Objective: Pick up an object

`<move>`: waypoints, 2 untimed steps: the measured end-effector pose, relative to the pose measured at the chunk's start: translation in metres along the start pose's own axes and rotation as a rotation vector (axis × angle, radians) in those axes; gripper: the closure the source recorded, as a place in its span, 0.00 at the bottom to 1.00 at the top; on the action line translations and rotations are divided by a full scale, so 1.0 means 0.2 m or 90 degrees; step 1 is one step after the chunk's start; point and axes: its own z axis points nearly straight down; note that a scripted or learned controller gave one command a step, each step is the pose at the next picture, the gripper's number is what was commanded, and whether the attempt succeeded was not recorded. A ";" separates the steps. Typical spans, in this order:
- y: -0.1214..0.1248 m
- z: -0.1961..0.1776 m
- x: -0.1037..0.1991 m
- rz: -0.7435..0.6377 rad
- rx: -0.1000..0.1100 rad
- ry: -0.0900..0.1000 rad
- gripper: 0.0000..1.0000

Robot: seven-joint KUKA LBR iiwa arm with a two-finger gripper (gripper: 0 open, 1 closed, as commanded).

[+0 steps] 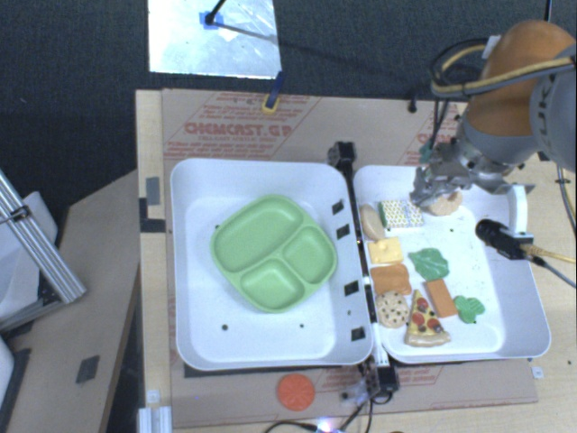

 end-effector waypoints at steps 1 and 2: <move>-0.18 -0.06 0.15 -0.003 0.000 0.001 1.00; -0.21 0.03 0.20 -0.002 -0.001 0.000 1.00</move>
